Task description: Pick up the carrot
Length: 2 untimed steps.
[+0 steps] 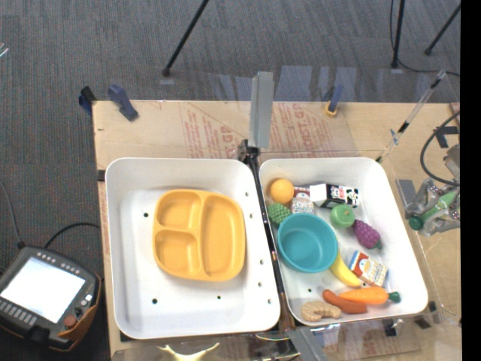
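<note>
The claw [430,210] sits outside the right bin [406,224], and I cannot tell whether it is spread or closed. The carrot [364,297] lies well off from it, inward and nearer the bench front. I'd come straight down and grip across its middle, clear of the red sausage [336,301] touching it.

I see the carrot [366,296] lying flat at the near edge of the right-hand bin [409,277], close to its near right corner. It's orange with a small green top, and that top points right. Its tapered end touches a darker reddish piece on its left.
</note>
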### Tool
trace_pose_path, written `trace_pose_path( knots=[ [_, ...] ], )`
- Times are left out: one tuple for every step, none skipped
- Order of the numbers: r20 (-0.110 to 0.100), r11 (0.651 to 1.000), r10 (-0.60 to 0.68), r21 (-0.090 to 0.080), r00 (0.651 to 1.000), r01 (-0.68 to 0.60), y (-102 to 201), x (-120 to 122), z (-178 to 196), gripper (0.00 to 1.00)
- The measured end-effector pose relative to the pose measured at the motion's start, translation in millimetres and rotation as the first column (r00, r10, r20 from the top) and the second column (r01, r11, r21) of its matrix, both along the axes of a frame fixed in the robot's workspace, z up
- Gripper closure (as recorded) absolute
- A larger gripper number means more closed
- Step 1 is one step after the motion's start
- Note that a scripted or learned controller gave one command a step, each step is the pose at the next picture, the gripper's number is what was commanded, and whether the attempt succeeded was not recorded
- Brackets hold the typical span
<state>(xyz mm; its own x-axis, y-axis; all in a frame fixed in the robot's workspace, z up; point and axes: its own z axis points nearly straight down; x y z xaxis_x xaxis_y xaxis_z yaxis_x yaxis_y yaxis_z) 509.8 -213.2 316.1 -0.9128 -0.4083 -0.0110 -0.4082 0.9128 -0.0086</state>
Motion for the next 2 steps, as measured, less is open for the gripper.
trace_pose_path(
  knots=[
    [0.001, 0.997, -0.08, 0.001, 0.997, 0.08, -0.6, 6.2, 157.4, 1.0],
    [-0.025, 0.995, -0.104, 0.01, 0.994, 0.104, 4.7, 0.3, -48.6, 1.0]
  ],
)
